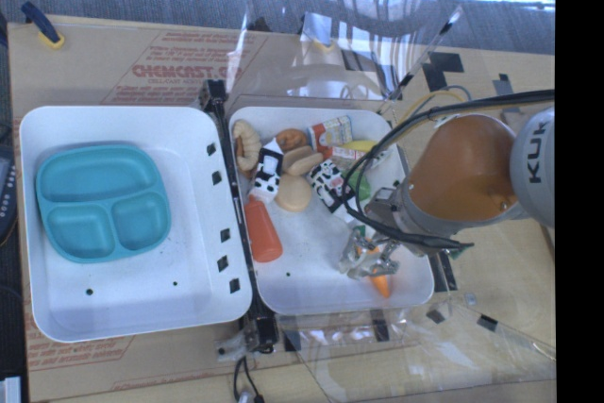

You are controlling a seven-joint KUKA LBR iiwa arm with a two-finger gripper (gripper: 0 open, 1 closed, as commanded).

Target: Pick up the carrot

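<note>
Gripper [366,255] sits low in the right bin [311,293], near its front right corner, hanging from the grey arm [462,170] with the orange band that enters from the right. Its metal parts blur together against the white floor, so I cannot tell how wide it stands or whether it grips anything. The wrist and band hide the bin's right wall and part of its floor.

Carrot [380,283]: a small orange piece with a pale end, lying on the bin floor at the front right, just below and slightly right of the gripper, touching or nearly touching it; contact cannot be confirmed. A second bit of orange shows right among the gripper's metal parts, unclear whether it is the same object.

Other contents, right bin: orange bottle [263,231] along the left wall; black-and-white cow toy [268,169] behind it; round bread roll [293,193]; bagel [247,146] at back left; a second black-and-white piece [327,179] mid-bin; a box [332,135] at the back. All lie apart from the gripper.

Left bin [113,307]: teal divided plate [102,201].
</note>
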